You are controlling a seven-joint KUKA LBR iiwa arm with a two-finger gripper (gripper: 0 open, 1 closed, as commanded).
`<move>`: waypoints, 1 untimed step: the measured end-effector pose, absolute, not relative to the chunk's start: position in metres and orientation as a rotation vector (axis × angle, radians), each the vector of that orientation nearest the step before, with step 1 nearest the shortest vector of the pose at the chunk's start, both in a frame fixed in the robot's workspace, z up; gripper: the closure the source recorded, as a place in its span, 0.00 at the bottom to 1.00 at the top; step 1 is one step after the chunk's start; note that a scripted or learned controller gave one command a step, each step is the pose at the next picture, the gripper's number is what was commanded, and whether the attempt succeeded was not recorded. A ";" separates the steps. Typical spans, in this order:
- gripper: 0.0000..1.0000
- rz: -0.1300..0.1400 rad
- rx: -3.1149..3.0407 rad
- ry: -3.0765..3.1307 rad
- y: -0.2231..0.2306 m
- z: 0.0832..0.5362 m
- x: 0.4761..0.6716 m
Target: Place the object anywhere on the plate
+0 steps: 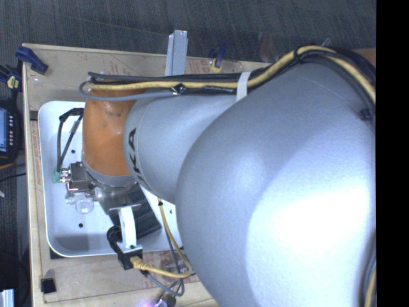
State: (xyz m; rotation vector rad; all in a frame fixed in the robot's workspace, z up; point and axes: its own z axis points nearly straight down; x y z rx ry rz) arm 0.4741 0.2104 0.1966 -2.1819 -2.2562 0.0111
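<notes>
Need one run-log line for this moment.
arm: reaching over left bin | gripper: low in bin, fingers unclear | plate, object: hidden by arm

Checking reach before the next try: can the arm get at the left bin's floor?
Probably yes: the arm reaches over the white bin, with bare floor showing just beside its wrist.

arm (268,190) smooth grey, satin sheen; orange band (105,139) matt; bin (48,171) glossy white plastic; bench (77,62) pale wood.
</notes>
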 end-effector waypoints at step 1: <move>1.00 0.003 -2.215 -2.225 0.209 0.283 0.482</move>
